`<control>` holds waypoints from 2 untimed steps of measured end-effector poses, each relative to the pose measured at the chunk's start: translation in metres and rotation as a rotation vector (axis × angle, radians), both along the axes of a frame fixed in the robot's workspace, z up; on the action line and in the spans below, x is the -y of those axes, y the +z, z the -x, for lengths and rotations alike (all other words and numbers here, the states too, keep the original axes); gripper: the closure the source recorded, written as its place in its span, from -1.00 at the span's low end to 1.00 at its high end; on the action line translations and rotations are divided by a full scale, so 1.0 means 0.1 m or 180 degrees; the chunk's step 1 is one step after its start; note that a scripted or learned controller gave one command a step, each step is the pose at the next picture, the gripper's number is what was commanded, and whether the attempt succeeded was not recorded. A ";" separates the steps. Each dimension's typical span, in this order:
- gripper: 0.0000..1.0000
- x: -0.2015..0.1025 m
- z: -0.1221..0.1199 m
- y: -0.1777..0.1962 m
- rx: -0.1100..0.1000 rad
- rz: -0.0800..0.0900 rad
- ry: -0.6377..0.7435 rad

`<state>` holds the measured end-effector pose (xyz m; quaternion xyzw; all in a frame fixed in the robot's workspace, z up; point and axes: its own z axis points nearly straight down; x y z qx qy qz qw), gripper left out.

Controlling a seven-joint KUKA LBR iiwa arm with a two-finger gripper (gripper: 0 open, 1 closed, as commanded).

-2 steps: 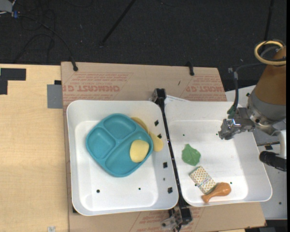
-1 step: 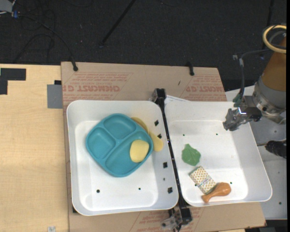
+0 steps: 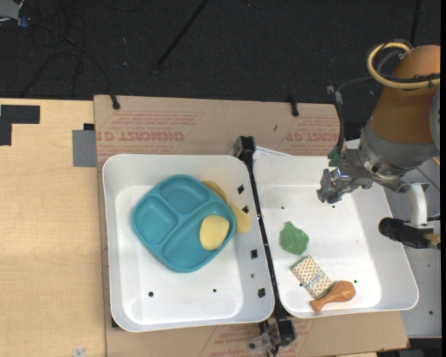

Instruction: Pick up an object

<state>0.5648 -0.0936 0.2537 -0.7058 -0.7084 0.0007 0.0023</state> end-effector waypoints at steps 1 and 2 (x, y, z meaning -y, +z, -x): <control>1.00 -0.45 0.00 -0.02 0.0000 0.0000 0.0000; 1.00 -0.95 0.02 -0.12 -0.0003 0.0001 0.0001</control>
